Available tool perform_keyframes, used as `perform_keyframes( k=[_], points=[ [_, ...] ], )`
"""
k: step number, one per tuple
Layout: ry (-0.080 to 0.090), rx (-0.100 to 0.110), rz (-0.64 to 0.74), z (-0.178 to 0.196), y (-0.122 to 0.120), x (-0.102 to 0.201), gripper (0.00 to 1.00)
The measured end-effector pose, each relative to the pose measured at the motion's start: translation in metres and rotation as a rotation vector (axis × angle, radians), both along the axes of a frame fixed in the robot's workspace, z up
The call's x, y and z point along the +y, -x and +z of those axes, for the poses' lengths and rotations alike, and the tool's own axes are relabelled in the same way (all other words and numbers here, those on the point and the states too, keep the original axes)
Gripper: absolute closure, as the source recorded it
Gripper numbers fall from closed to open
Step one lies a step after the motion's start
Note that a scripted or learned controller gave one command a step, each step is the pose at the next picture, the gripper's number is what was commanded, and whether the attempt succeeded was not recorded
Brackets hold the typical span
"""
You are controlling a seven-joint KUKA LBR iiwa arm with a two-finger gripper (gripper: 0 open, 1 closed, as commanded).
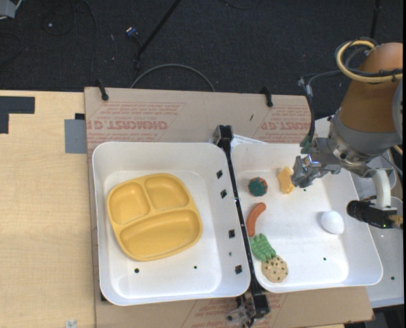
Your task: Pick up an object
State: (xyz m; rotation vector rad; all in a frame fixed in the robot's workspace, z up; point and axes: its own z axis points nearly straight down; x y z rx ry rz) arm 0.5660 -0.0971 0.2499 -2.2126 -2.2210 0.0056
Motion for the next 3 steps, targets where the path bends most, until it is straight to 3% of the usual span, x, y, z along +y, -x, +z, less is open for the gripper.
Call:
perform_keyframes(
  k=[2, 3],
  points=[
    [0.001, -0.002, 0.001, 0.002, -0.021, 0.096, 1.0],
    [0.001, 0.002, 0.001, -0.019, -0.029, 0.149, 1.0]
  ],
)
